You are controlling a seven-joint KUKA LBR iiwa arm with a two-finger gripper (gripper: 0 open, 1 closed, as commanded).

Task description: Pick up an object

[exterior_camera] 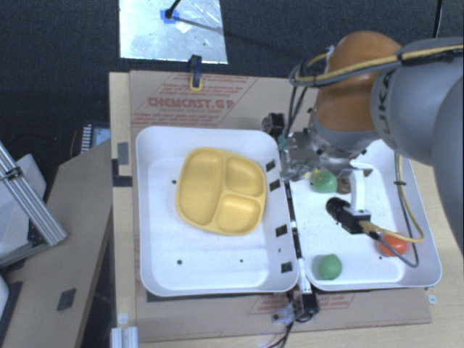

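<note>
A: Nearest the camera, what's in the right-hand shallow white plastic bin?

B: A small round green ball near the front wall, well apart from the arm. Further right, a small orange-red object lies partly under a looping cable.

A: And beyond those?

B: A black camera-like fitting hangs off the wrist. Past it the two-finger gripper is down in the bin, right at a second green rounded object near the divider. That looks like the chosen target, which would explain the low reach.

A: Is it gripping it?

B: I can't tell; the grey wrist housing hides the gripper's state, and the object may be merely beside it.

A: The other bin?

B: The left shallow white plastic bin holds a yellow three-compartment plastic tray, lying flat, untouched. Furthest back, brown printed cardboard lies under both bins.
</note>
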